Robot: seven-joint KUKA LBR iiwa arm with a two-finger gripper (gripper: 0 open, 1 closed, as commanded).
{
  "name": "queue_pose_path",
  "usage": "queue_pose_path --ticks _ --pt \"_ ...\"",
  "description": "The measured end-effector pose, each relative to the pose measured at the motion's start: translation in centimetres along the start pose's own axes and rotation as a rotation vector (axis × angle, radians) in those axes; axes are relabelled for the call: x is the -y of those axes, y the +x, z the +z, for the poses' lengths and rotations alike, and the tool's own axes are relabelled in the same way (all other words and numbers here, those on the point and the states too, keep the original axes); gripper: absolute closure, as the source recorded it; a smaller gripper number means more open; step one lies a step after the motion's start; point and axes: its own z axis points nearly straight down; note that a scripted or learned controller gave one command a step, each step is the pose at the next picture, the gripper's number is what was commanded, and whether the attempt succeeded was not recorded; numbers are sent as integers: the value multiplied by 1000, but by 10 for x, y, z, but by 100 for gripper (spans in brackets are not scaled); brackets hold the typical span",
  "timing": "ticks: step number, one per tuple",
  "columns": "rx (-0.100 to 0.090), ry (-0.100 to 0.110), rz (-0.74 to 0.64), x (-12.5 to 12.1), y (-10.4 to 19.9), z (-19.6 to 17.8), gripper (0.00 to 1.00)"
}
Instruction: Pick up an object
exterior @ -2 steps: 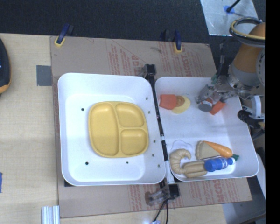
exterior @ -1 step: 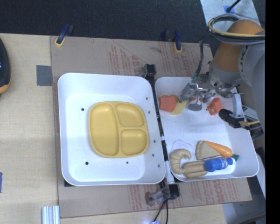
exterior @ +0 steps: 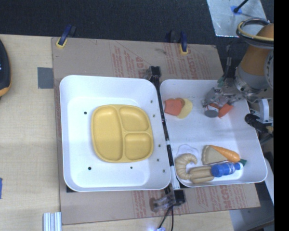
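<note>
- The gripper [exterior: 220,102] is low in the right bin's far corner, at a small orange-red piece [exterior: 225,110] and a grey one [exterior: 211,113]; whether it pinches either, I cannot tell.
- Two shallow white bins [exterior: 72,129] sit side by side on the counter [exterior: 24,143].
- One yellow three-compartment plastic plate [exterior: 122,132] lies in the left bin.
- One blue plastic bottle [exterior: 225,169] lies flat, cap pointing right.
- One orange toy carrot [exterior: 225,153] has its long axis running left-right.

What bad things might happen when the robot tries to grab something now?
The tool is low over a small orange piece near the right bin's far wall, so it may nudge the piece away rather than grab it. The carrot, blue bottle and croissant lie crowded together, so reaching there could catch two.
</note>
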Motion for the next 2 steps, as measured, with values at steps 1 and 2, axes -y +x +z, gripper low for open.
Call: queue_pose_path --ticks 1,2 --pt "-1 1 -7 -1 3 -11 100" --pt "-4 0 -9 19 61 -67 100"
